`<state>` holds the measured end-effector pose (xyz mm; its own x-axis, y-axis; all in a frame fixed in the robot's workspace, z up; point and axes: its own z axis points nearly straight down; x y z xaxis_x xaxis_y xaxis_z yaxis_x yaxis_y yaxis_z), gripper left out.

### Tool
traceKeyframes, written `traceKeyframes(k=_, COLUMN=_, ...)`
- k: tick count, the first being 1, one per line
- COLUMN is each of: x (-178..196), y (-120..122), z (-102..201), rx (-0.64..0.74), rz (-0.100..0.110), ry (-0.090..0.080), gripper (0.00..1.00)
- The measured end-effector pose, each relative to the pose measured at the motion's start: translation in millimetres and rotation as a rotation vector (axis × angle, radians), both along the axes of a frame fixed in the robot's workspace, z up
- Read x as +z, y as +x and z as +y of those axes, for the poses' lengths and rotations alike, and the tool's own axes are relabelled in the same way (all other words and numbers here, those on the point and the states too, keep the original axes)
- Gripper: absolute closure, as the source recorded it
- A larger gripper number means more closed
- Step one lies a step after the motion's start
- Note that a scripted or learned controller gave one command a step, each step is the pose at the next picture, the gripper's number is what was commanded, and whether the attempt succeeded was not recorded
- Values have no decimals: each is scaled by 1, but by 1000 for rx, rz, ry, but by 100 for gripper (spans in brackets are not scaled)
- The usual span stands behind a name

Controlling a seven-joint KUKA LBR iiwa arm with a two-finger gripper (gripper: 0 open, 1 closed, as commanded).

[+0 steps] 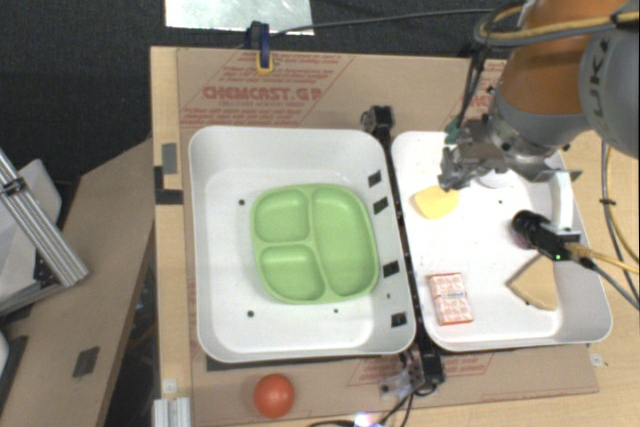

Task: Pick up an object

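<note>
**Hand over yellow piece, right bin**

Near: one orange ball (274, 394) on the tabletop. Right bin (590, 320): one red-patterned box (451, 297), one tan wedge (536, 286), one yellow piece (435, 203). It looks light and smooth, probably slippery; pinch its flat sides. Left bin (215, 245): one green divided tray (314, 242). The hand (455, 173) hovers at the piece's far edge; grip unreadable.

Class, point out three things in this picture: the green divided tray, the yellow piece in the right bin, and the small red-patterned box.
green divided tray (315, 243), camera view, on its centre ridge.
yellow piece (435, 203), camera view, on its top face.
red-patterned box (451, 298), camera view, on its lid.
</note>
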<state>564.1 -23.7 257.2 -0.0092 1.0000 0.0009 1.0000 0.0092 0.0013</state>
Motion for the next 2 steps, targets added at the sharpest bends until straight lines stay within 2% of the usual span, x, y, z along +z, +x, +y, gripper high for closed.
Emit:
traceKeyframes(k=1, x=-16, y=16, z=45, rx=-1, rz=0, ry=0, gripper=100)
traceKeyframes(k=2, x=-15, y=32, z=91, rx=0, rz=-2, ry=1, gripper=100)
